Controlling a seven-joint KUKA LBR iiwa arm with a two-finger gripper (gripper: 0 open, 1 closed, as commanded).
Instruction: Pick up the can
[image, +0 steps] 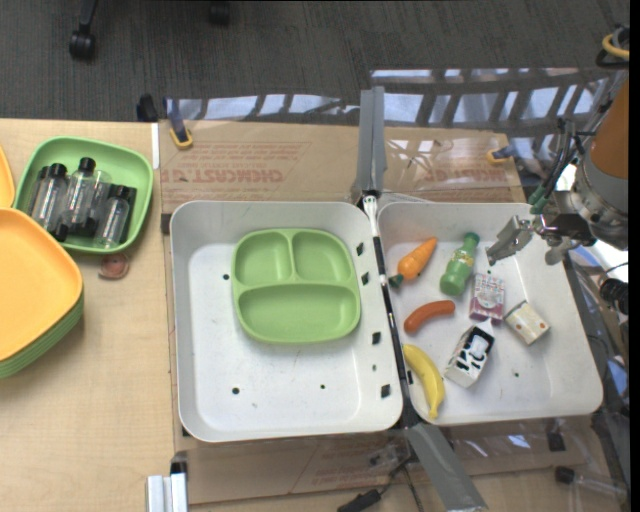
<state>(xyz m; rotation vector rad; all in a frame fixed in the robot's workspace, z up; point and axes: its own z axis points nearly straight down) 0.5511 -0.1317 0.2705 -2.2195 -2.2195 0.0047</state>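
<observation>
just one can (471, 356) (lying flat)

A robot lab: bench (100, 400) with bins (200, 400) (carpet (300, 40), chair castors (82, 42))

I see my gripper (532, 238) at the far right, fingers spread apart, arm reaching in from the right

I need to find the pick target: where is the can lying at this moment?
In the camera view, the black and white can lies on its side in the right bin, near its front, between the banana to its left and the small white box.
</observation>
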